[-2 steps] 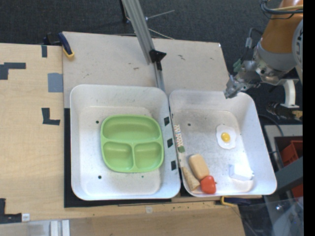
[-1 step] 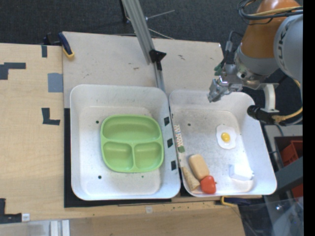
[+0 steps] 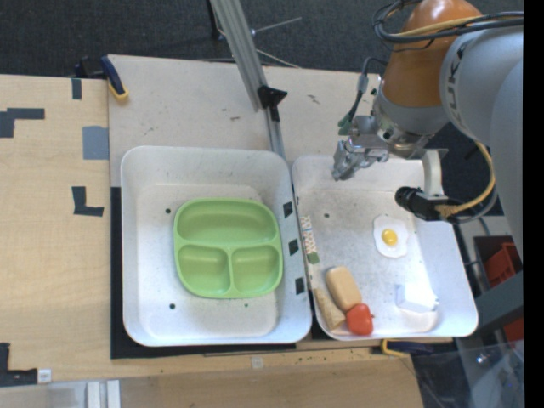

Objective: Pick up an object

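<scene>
Four items are sitting in the right bin (image 3: 442, 313), fried egg (image 3: 389, 238) nearest, while the claw (image 3: 344, 167) is hovering above its far edge, finger state unclear, needing descent onto one.

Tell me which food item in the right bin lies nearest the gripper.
The fried egg; the bread roll and tomato lie farther from the gripper.

Grey, smooth, rounded arm housing (image 3: 497, 75), large in section. Glossy orange domed band (image 3: 425, 36) above the wrist. Black cables (image 3: 404, 11) looped over the orange dome; further black cable with a yellow-tinged run (image 3: 476, 195) below, ending at a black fitting. Small metallic grey tool (image 3: 347, 167) with dark and green details at its mount.
</scene>
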Controlling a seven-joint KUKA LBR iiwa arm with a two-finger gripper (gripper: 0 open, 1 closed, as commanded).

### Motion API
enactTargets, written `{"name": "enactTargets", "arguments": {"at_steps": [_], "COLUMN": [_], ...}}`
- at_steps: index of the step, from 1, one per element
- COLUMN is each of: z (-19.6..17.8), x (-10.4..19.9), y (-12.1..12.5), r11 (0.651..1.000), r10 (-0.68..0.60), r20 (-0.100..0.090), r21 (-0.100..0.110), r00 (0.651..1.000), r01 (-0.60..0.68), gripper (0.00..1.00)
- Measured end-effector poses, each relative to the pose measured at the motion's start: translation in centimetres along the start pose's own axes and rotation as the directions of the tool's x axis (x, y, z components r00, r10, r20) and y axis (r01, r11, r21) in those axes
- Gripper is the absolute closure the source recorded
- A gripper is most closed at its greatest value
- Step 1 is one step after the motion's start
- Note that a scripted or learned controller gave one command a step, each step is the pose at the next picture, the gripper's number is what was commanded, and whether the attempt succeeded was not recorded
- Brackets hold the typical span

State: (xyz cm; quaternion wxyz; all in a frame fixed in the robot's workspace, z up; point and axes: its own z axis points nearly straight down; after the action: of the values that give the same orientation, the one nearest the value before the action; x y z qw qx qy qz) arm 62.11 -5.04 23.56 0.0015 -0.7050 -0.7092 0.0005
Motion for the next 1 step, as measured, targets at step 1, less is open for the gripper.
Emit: {"name": "enactTargets", "arguments": {"at_steps": [1], "z": [-0.82], "x": [5.57], "y": [0.44], "r11": [1.000], "r10": [-0.002], "r20": [-0.001], "r21": [-0.002], "r00": [1.000], "r01": [0.002], "gripper": [1.00]}}
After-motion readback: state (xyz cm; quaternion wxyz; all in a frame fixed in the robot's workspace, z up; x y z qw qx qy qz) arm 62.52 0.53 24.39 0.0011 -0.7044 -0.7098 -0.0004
